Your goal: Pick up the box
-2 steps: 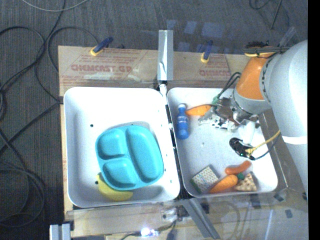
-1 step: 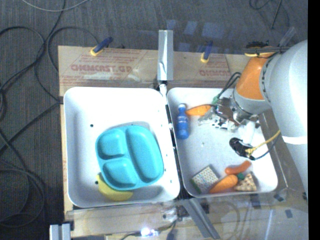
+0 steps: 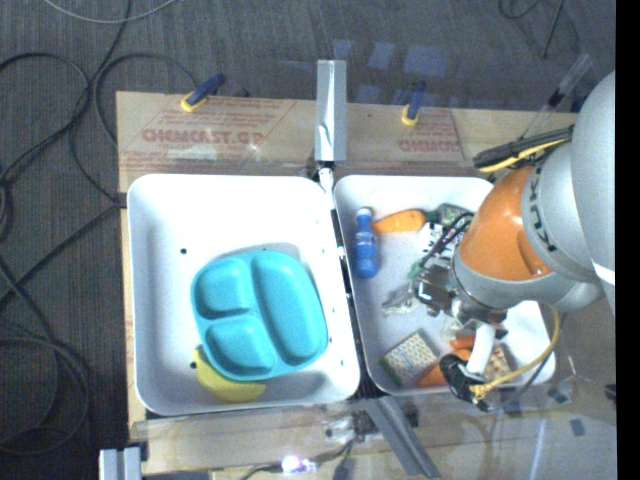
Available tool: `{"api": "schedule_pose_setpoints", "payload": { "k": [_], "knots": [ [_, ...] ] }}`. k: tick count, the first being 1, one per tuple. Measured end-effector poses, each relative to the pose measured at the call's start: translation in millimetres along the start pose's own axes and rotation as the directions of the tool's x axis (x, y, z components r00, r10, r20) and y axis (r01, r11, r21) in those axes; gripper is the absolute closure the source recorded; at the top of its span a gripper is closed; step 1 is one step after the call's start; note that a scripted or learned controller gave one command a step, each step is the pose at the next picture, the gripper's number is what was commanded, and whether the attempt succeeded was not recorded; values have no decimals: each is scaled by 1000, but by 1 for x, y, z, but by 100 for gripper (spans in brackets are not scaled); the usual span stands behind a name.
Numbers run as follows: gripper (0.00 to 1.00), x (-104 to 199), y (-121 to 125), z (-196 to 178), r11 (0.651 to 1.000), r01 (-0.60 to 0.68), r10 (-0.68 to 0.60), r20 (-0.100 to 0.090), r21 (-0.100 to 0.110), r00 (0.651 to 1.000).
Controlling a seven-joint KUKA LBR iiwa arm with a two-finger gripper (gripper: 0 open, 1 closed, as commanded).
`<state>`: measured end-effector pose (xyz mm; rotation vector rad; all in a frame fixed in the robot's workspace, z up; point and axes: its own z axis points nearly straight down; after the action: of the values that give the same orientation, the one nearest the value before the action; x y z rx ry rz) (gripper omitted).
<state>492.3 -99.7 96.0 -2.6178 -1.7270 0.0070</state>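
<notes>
White and shallow, two plastic bins sat side by side on the brown board tabletop (image 3: 200, 138), which carried faint red lettering along its far edge. The left bin (image 3: 160, 268) held a light-blue plastic plate (image 3: 262, 313) with three compartments. It lay on top of a yellow object (image 3: 225, 383) whose near-left edge stuck out from under it; what that object was could not be told.

Over the right bin (image 3: 392, 263) the grey arm with its orange band (image 3: 500, 238) reached in from the right and covered much of that bin's right half. The dark pincer (image 3: 432, 286) hung low over the middle of the bin, partly hidden under the wrist, and whether it was apart or together could not be told.

A small tan box with a speckled top (image 3: 410, 356) lay on the bin floor close to the near wall, on the near-left side of the pincer. An orange object (image 3: 437, 375) lay just beside the box on its right. A blue cylindrical bottle (image 3: 365, 246) lay along the left wall, pointing far to near. An orange carrot-shaped toy (image 3: 405, 221) lay in the far part, just right of the bottle's far end. A pale grey crumpled piece (image 3: 400, 300) lay just left of the pincer, between the bottle and the box.
</notes>
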Motion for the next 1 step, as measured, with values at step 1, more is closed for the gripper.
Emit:
{"api": "schedule_pose_setpoints", "payload": {
  "k": [1],
  "knots": [
    [0,5,80,7,1000,-12,12,-1,-17,1000]
  ]
}}
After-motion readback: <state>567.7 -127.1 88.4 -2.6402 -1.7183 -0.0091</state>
